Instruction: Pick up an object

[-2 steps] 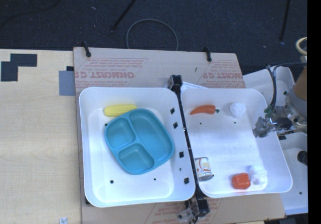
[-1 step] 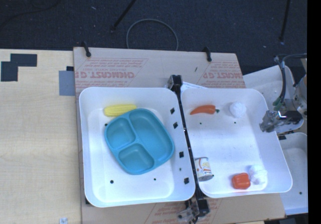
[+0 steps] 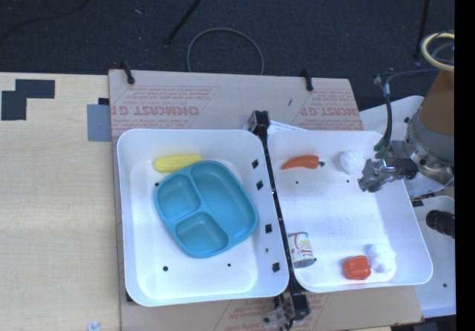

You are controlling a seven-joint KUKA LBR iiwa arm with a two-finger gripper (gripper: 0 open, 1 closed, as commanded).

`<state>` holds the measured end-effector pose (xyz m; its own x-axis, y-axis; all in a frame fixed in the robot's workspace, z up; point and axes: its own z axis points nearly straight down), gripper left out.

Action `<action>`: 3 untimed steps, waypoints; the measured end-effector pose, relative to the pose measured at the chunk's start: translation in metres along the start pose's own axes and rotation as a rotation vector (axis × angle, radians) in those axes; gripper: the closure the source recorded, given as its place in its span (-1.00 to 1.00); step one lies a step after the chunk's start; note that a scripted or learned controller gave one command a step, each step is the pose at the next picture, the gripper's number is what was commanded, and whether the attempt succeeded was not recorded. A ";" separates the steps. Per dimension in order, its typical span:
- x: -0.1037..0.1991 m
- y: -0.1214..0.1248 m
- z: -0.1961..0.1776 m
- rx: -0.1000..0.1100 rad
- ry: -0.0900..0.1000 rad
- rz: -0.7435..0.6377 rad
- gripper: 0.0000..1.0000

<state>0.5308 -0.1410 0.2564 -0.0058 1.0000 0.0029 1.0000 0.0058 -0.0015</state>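
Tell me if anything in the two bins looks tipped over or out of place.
The small can in the right bin lies on its side against the divider. The blue tray sits askew in the left bin. Nothing looks spilled.
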 end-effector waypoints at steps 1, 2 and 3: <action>0.052 -0.004 0.013 0.003 -0.001 0.002 1.00; 0.102 0.001 0.007 0.001 -0.001 0.002 1.00; 0.155 -0.004 0.010 0.003 -0.001 0.001 1.00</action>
<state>0.5262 0.0138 0.2464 -0.0043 1.0000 0.0021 1.0000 0.0043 -0.0046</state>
